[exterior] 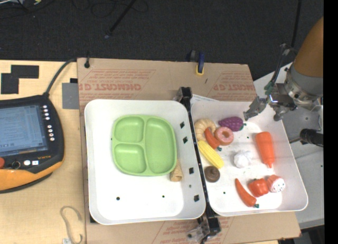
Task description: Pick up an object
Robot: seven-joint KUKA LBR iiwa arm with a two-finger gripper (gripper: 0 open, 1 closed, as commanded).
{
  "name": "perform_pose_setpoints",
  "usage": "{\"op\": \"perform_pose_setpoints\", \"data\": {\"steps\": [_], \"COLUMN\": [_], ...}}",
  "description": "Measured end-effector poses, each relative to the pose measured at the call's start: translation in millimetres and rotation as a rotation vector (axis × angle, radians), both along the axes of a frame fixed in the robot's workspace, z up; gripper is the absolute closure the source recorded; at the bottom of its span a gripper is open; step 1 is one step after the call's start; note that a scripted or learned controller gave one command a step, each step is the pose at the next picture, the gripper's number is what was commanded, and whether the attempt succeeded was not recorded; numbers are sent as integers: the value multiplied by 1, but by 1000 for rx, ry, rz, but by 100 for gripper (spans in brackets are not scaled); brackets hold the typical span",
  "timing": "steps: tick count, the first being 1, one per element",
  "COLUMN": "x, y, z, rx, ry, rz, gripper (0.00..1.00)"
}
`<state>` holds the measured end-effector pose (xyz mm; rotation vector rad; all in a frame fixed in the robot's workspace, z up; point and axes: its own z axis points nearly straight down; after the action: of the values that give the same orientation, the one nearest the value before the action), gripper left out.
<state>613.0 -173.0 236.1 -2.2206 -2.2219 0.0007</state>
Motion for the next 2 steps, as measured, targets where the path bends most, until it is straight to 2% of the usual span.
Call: {"op": "perform_pose_setpoints", "data": {"steps": [1, 2], "x": [-5, -9], "y": [-4, 2], "z": [-59, -102], "rx": [1, 2], "ry": [3, 3], "rz": [2, 3], "gripper": [0, 0]}}
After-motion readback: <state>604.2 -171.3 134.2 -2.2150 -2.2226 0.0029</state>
